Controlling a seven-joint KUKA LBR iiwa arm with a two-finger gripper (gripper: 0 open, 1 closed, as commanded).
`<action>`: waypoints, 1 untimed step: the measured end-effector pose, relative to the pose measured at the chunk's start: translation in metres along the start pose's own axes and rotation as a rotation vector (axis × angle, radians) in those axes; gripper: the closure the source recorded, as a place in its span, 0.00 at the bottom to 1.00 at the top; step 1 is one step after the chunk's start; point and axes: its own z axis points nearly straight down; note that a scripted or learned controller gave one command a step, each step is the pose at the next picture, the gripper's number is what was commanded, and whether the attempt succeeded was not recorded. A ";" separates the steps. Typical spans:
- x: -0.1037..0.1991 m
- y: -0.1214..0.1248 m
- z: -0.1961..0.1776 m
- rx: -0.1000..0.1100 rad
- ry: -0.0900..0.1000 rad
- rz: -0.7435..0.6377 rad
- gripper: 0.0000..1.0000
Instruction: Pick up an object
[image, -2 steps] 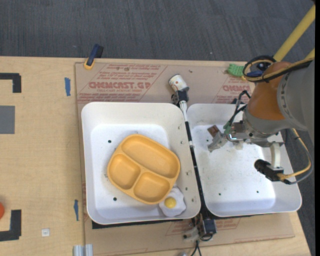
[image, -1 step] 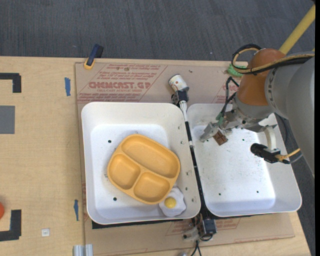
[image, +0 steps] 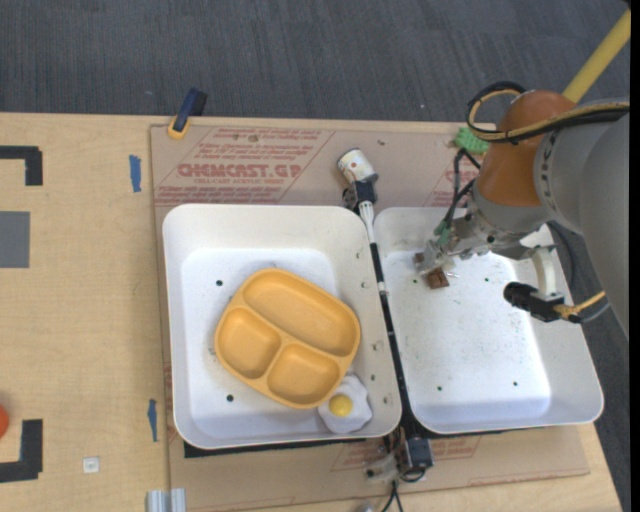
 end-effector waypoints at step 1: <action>0.067 -0.013 -0.089 0.005 0.003 0.196 1.00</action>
